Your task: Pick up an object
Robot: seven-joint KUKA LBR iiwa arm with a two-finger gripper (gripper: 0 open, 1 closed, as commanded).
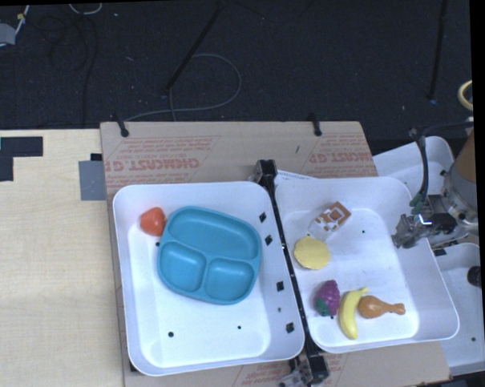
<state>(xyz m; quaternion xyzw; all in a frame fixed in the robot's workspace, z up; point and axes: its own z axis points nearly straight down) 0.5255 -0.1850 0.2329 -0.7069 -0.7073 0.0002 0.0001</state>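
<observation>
Reaching in from the right, the arm's hand (410, 229) sits at the right rim of the right bin (387, 192), low over the bin's edge. Its fingers are too small and dark to judge, so I cannot tell how far they are parted or whether anything is between them.

Five toys lie in the right bin. A small white and brown block with a waffle-like pattern (330, 218) rests near the bin's upper middle, tilted. Just below it, touching or nearly so, is a round yellow disc (312, 254). Lower down, a purple bunch of grapes with a green stem (328, 297) lies just beside a yellow banana (350, 312), and a brown chicken drumstick (378, 307) lies against the banana's right side. All of them are well apart from the hand.

The left bin (201, 343) holds a blue divided plate (208, 254) with three compartments, set at a slant. An orange-red toy fruit (153, 221) sits just beside the plate's upper left corner.

Both bins rest on a sheet of cardboard (225, 153) over the table (45, 277).
</observation>
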